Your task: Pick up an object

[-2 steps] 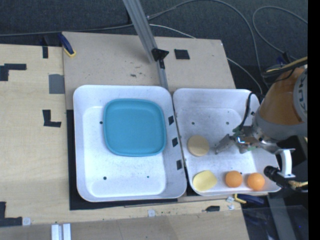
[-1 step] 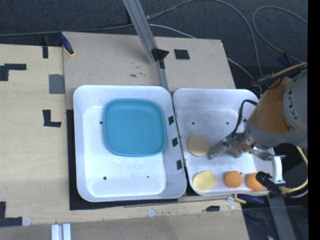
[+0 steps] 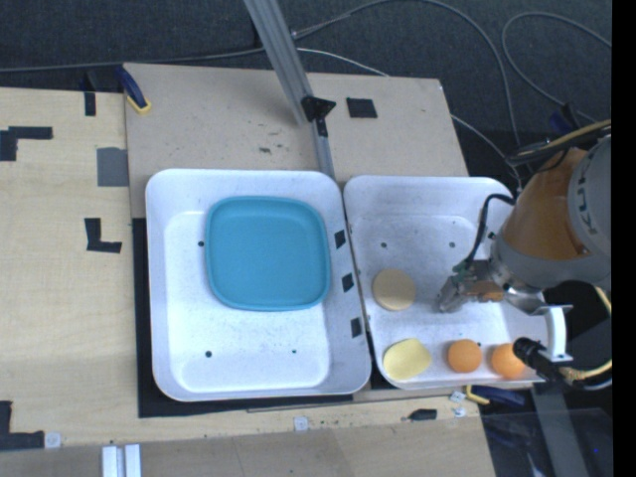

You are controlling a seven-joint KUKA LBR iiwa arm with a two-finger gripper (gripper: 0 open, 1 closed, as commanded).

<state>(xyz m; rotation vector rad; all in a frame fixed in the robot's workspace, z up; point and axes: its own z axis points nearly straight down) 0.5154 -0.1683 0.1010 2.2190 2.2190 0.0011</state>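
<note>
Step in hand, as judged: the approach. Nothing is being lifted yet; the arm is reaching into the right bin (image 3: 417, 195) from the right of the frame.

Lower right of the frame, nearest row: a pale yellow disc (image 3: 405, 359), an orange ball (image 3: 463, 356) and a second orange piece (image 3: 508, 362) are lying along the bin's front wall. The second orange piece is sitting partly under the arm's white bracket, so its shape is hard to read.

Just above that row: a tan round piece (image 3: 394, 290) is resting alone on the bin floor. The gripper (image 3: 455, 297) is hanging just to its right, near but apart. Whether it is open or closed cannot be told; the tip is dark and small, and no object is showing in it.

Next move, as judged: shifting left over the tan piece, or down-frame to the orange ball, then descending squarely.

Arm pose: the wrist is pointing down and leftward, the orange band (image 3: 542, 217) sitting above it at the right edge.

Farther, centre-left: the left bin (image 3: 174, 296) is carrying a blue square plate (image 3: 266, 252), well apart from the gripper.
</note>
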